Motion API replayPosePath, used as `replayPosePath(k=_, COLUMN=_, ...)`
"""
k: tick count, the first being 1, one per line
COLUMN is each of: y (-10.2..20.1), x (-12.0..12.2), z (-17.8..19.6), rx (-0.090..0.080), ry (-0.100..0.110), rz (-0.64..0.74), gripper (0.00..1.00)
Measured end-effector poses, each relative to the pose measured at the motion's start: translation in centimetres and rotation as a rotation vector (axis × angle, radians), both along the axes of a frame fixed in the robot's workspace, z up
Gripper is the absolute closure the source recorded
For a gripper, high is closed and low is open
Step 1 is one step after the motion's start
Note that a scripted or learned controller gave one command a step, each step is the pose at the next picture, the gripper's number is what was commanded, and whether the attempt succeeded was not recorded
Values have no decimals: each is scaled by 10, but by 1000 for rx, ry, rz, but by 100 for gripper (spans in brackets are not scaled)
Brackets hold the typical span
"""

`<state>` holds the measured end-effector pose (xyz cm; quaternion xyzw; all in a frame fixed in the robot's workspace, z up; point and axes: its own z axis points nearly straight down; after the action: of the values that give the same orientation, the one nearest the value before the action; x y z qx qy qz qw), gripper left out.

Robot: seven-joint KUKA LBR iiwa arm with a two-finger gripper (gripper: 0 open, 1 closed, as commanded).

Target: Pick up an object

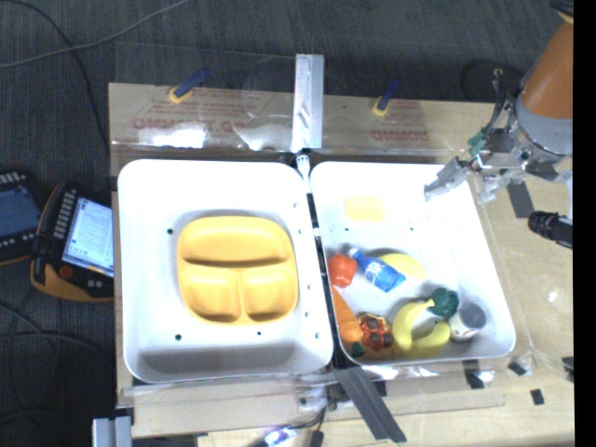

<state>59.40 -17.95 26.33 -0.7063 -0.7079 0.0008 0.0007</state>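
The right bin [484, 240] holds a small heap of things crowded into its near half: a yellow banana [417, 329] curved along the front, with a dark green piece [444, 300] at its upper end; a small bottle with a blue label [378, 272] lying tilted across a pale yellow round thing [404, 266]; a red-orange ball [341, 269] against the bin's left wall; an orange carrot-like piece [344, 319] below it; a crumpled red and brown packet [374, 331] touching the banana's left end; and a grey round lid or cup [472, 317] near the right wall (its exact kind is too small to tell). A faint yellow patch [364, 209] lies apart in the far half.

The arm [549, 91] comes in from the right, its orange band high at the edge; the pincer [451, 181] hangs over the bin's far right corner, well apart from the heap, pinching nothing; whether it is spread or pressed together cannot be told.

The left bin [140, 277] carries a yellow divided tray [237, 266]; both bins sit on the surface [549, 287]; a handheld controller [76, 245] lies on the floor to the left.
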Motion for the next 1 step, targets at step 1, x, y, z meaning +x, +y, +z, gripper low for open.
replayPosePath(k=1, y=51, x=-80, z=-99, rx=1, ry=2, rz=6, gripper=0)
